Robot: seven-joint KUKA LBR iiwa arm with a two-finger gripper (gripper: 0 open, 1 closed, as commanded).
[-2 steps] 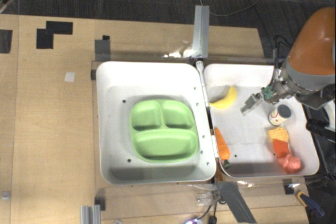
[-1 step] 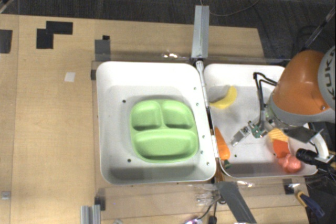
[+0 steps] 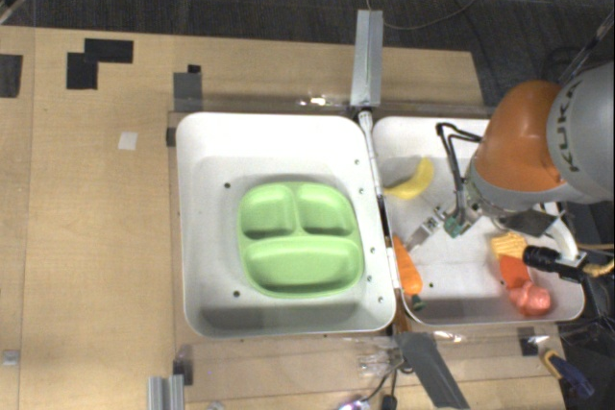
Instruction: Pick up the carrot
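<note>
The orange carrot (image 3: 408, 269) lies in the right bin (image 3: 452, 304), against its left wall near the front corner. My gripper (image 3: 435, 226) hangs over the middle of that bin, a little above and to the right of the carrot, not touching it. Its fingers stand apart with nothing between them. The arm's orange band (image 3: 517, 149) rises behind it at the right.
A yellow banana (image 3: 413, 180) lies at the back left of the right bin. A yellow block (image 3: 507, 246), a red piece (image 3: 515, 270) and a pink item (image 3: 531, 300) sit at its front right. A green divided plate (image 3: 298, 238) lies in the left bin (image 3: 207, 206).
</note>
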